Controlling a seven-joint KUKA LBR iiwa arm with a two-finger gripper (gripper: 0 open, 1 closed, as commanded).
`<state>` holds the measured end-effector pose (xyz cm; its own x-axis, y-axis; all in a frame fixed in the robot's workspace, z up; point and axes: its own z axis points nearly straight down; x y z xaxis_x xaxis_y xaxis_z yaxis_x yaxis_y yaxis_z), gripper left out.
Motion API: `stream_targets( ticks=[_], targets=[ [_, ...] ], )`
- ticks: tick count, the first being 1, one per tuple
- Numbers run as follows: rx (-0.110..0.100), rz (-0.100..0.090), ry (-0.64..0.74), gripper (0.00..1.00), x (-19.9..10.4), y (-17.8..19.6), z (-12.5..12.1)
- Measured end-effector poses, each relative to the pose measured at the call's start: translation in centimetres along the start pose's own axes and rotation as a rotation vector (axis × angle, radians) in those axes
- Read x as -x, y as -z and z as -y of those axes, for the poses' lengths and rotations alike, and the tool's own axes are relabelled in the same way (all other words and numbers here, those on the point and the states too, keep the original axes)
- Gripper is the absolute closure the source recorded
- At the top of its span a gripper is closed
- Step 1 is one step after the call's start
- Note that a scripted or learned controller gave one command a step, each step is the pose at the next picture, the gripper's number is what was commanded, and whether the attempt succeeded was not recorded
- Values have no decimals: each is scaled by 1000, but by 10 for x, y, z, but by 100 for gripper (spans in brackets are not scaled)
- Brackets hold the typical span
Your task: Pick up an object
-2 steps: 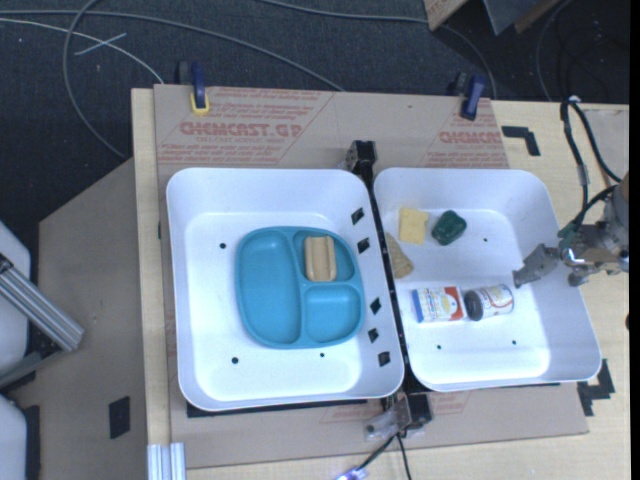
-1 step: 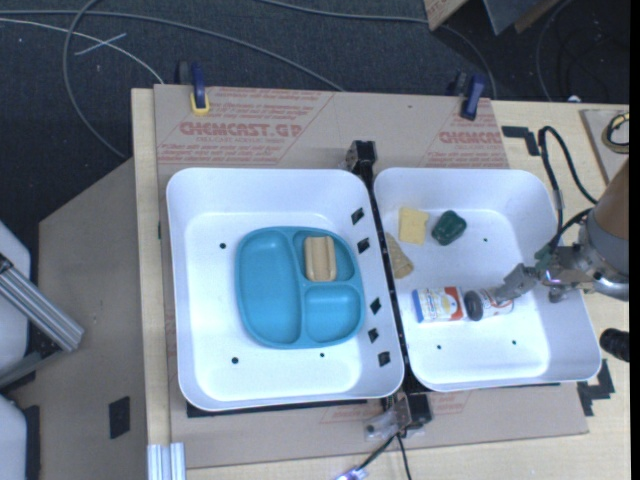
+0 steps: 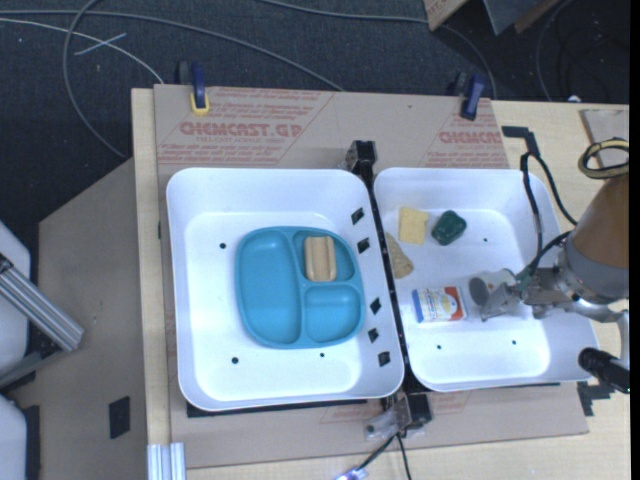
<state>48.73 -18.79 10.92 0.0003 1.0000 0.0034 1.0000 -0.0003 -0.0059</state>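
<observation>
Low in the right white bin (image 3: 520,363), the pincer (image 3: 484,296) hovers beside a small white carton (image 3: 438,304); its opening cannot be told.

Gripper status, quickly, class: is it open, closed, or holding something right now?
Gripper: cannot be told; it sits low in the right bin, beside the small white carton, with nothing visibly between it.

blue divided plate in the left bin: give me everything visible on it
The blue divided plastic plate is a rounded rectangle with three compartments: one large at the view's left, two smaller at the right. It lies flat, slightly rotated, near the middle of the left white bin. A tan wooden block sits in its upper-right compartment. Only the bin floor and block touch it.
</observation>
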Motion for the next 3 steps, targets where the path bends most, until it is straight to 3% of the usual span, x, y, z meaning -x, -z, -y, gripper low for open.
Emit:
stream_targets(
  ticks=[1, 3],
  targets=[
    [7, 2, 0, 100, 0, 13, -2],
    [13, 6, 2, 100, 1, 129, -7]
  ],
)
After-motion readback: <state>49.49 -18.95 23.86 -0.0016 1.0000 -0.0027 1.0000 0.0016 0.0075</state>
